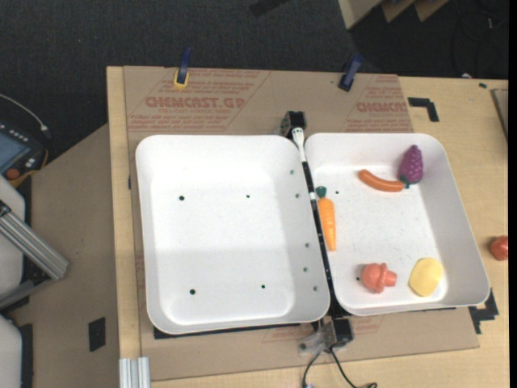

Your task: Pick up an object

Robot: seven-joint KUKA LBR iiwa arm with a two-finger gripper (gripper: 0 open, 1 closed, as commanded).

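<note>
A dark carpeted floor [121, 23] surrounds the surface [129, 217], which is covered by a brown cardboard sheet printed with red lettering and held at its far edge by a yellow clamp [182, 77] and a blue clamp [350, 72]. Two shallow white bins sit side by side on it, their inner rims touching along a dark seam.

The left bin [153, 241] shows a bare white floor with a few small dark holes.

The right bin [460, 241] holds all the toy food pieces. A carrot [326, 223], orange with a small green top, lies lengthwise just beside the inner rim, its tip pointing toward the near edge. Toward the far side, a curved orange-red sausage [380, 182] lies flat, and a purple bunch of grapes [411, 165] sits at its right end, touching or nearly touching it. Near the front edge, a pink-red piece with a stubby stem [376, 277] rests beside a pale yellow lemon [426, 276]; the two are close but apart.

A small orange-red object [499, 248] lies on the cardboard outside the right bin, at the right edge of the view.

The pincer's state cannot be told.
</note>
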